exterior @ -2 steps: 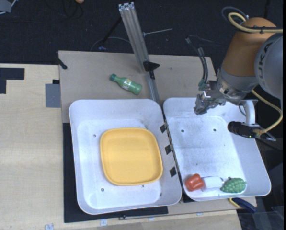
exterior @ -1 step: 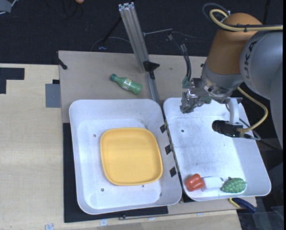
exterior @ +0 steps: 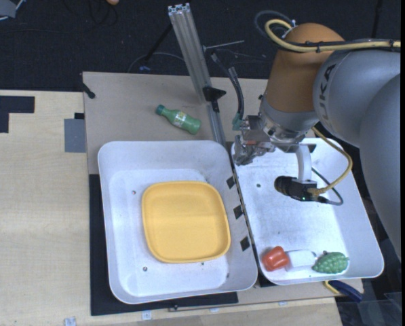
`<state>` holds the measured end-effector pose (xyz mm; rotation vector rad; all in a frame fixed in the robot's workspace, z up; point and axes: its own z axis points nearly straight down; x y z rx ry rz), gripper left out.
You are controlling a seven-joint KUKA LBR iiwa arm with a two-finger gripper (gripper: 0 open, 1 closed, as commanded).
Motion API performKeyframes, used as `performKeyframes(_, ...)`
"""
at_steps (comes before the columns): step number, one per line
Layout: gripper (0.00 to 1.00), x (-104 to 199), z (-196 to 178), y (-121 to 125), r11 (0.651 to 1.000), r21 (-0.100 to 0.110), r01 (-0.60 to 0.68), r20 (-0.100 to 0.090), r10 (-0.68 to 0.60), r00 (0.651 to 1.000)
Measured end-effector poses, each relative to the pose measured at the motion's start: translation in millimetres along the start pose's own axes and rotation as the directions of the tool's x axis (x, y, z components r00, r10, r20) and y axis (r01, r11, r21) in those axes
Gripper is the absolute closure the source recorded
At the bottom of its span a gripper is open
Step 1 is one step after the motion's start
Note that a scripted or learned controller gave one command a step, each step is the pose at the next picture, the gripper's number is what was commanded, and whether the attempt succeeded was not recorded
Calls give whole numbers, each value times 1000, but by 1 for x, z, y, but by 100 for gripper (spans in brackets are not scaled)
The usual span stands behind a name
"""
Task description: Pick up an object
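At the near edge of the right bin (exterior: 365, 246) three small things lay in a row: a red pepper (exterior: 275, 257), a white piece (exterior: 301, 257) just beside it, and a green bunch of grapes (exterior: 331, 262) at the right end. The pepper and the white piece seemed to touch. None of them was lifted; all rested on the bin floor, well apart from the gripper.

In the left bin (exterior: 114, 202) a yellow plate (exterior: 185, 221) lay flat, near the middle of the floor. Black clips (exterior: 238, 211) sat along the rim where the two bins met.

Farther back, the gripper (exterior: 246, 148) hung over the far left corner of the right bin, close to that shared rim. It was small and partly covered by the wrist, so I cannot tell how it stood or if it had anything. A black part (exterior: 294, 186) with a cable hung below the arm (exterior: 344, 94), over the bin floor.

Behind the bins, a green bottle (exterior: 178, 119) lay on its side on the bench (exterior: 121, 107), with a pale label that was too small to read. A metal rail (exterior: 194, 60) leaned up near it.
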<state>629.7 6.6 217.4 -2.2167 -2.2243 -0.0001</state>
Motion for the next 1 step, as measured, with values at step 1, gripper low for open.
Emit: performKeyframes(1, 100, 57, -14, -1, 1000, -1, 1, 0, -1, 1000)
